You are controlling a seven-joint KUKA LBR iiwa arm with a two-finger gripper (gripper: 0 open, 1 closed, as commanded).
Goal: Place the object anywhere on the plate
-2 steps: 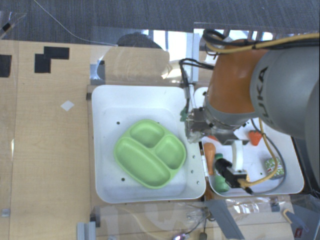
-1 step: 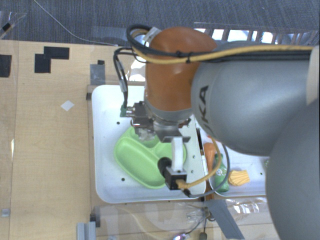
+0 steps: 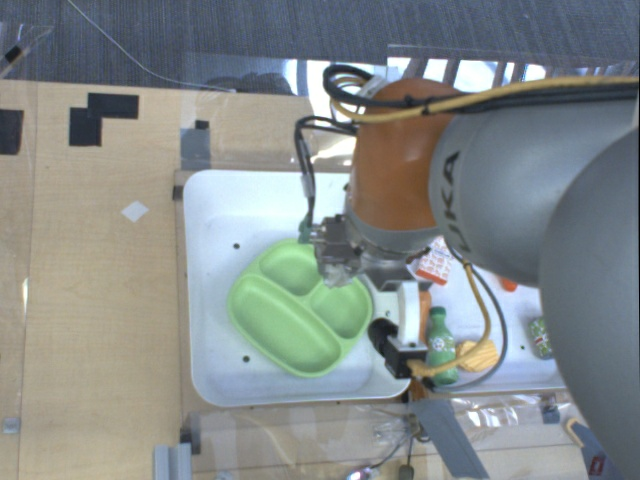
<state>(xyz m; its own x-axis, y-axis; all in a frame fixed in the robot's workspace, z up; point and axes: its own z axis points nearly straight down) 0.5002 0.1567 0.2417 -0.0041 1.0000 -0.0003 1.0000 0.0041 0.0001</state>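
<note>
Tool being held over the green plate in the left white bin.

The light green, three-compartment plastic plate (image 3: 285,318) is being carried by the shallow white bin (image 3: 215,258), toward its front edge. The tool (image 3: 336,260) is being held above the plate's rear-right part by the grey arm with the orange band (image 3: 400,158); whether it is open or closed cannot be told. A small green bottle-shaped object with an orange top (image 3: 440,340) is being seen off the plate, to its right by the front edge, with a yellow item (image 3: 481,354) just beside it.
</note>
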